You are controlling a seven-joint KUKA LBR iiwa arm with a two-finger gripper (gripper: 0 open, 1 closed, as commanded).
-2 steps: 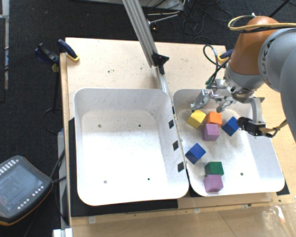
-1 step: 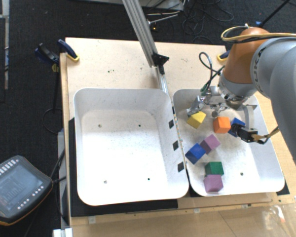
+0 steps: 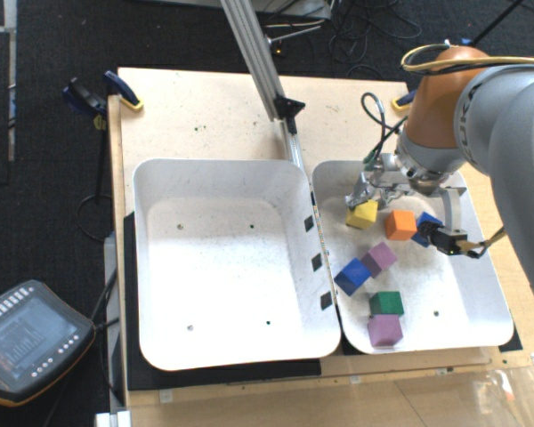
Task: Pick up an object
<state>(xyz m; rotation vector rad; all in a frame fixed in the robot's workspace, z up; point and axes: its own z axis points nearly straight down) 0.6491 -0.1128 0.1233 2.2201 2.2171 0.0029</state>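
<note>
Arm (image 3: pixel 481 105) enters from the right edge, cut off there, over the right bin (image 3: pixel 481 314). Gripper (image 3: pixel 370 198) sits right above the yellow block (image 3: pixel 362 215), upper part of that bin; fingers blurred by wrist clutter, so opening and grip cannot be told. Orange block (image 3: pixel 400 225) just right; a blue block (image 3: pixel 426 228) half hidden behind it.

White bins (image 3: pixel 222 345) hold yellow (image 3: pixel 363 214), orange (image 3: pixel 400 225), blue (image 3: pixel 352 276), green (image 3: pixel 387 303) and purple (image 3: pixel 384 331) blocks.
</note>
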